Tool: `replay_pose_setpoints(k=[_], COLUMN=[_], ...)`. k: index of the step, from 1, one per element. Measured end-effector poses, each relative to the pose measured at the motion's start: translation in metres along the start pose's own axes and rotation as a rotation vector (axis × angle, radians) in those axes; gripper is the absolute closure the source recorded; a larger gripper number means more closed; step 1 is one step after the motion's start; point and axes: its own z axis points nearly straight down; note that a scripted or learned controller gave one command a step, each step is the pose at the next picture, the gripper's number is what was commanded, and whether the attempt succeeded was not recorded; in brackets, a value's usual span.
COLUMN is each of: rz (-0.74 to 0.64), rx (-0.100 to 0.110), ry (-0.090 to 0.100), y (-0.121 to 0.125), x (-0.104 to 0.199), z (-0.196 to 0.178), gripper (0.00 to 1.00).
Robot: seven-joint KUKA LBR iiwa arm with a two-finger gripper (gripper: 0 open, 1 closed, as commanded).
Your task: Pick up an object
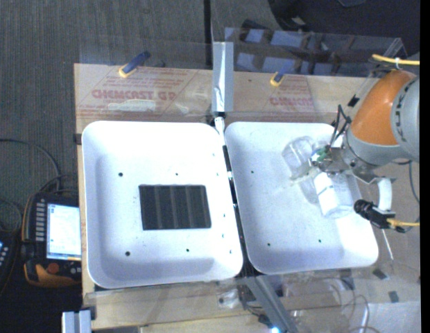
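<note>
Leftmost, at about 8 o'clock in the camera view, a control pendant (52,231) with a lit screen lies on the dark floor beside the bench. Next comes the left bin (104,151), and in it a dark ribbed panel (175,207) lies flat, a little toward 5 o'clock from the bin's middle and well apart from the arm. Above this bin, toward 11 o'clock of the view, a blue and yellow clamp (134,64) sits on the brown board at the back of the bench. A grey upright strip (222,82) stands at 12 o'clock, where the two bins meet.

The right bin (270,214) holds two clear plastic pieces. One clear piece (300,155) lies toward 1 o'clock from that bin's middle. The second clear piece (329,194), with a white patch on it, lies near 3 o'clock, close to the first. The gripper (324,159) is over the bin's 2 o'clock area, between the two clear pieces and overlapping them. Whether it is spread or pressed together I cannot tell, nor whether it pinches either piece. Behind it the arm (409,127) runs off toward 3 o'clock, with its orange band (383,113) above the wrist. A black plug with a yellow cable (374,214) hangs just below the wrist, at the bin's right rim.
</note>
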Motion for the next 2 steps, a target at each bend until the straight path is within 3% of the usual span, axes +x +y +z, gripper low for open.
replay_pose_setpoints(k=[1, 2], rz=[-0.135, -0.050], rx=[-0.012, 0.017], ry=[0.006, 0.005], y=[0.006, 0.044], x=[-0.008, 0.010], z=[0.002, -0.019], gripper=[0.00, 0.00])
